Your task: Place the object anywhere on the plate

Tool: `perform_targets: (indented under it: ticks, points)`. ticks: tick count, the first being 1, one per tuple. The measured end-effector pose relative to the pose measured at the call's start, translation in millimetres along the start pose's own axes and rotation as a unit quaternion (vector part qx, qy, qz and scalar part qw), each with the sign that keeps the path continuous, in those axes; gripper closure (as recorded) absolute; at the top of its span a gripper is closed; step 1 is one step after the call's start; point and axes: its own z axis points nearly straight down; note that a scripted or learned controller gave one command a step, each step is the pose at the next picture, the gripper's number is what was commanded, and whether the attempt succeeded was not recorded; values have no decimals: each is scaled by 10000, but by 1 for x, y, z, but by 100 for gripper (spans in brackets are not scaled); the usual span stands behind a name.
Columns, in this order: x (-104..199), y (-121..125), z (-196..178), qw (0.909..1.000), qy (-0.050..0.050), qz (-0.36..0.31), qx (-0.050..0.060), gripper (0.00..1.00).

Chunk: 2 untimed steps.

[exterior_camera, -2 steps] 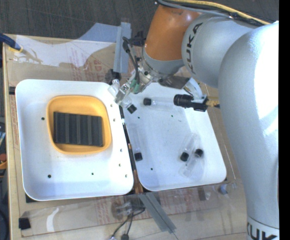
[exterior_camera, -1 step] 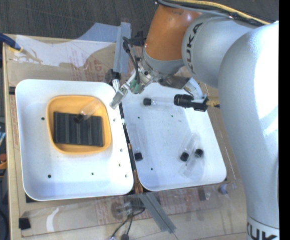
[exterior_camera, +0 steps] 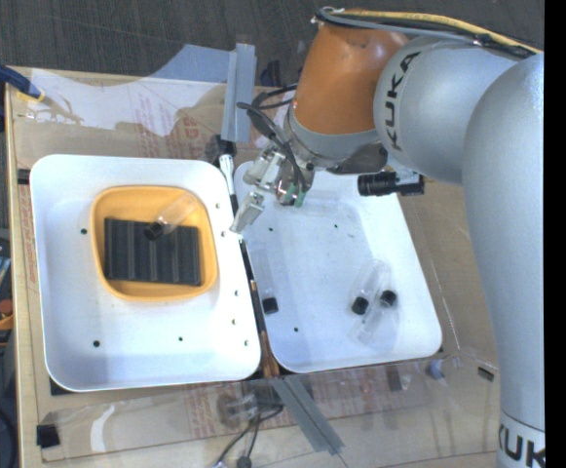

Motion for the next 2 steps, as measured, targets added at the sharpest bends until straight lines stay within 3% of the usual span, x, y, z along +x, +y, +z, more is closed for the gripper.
perform_targets:
  ticks: [1,2]
  points:
    - [15,-24,-16,9998,-6,-185,-3,0]
    - [15,-24,-16,9998,-6,-182,-2,0]
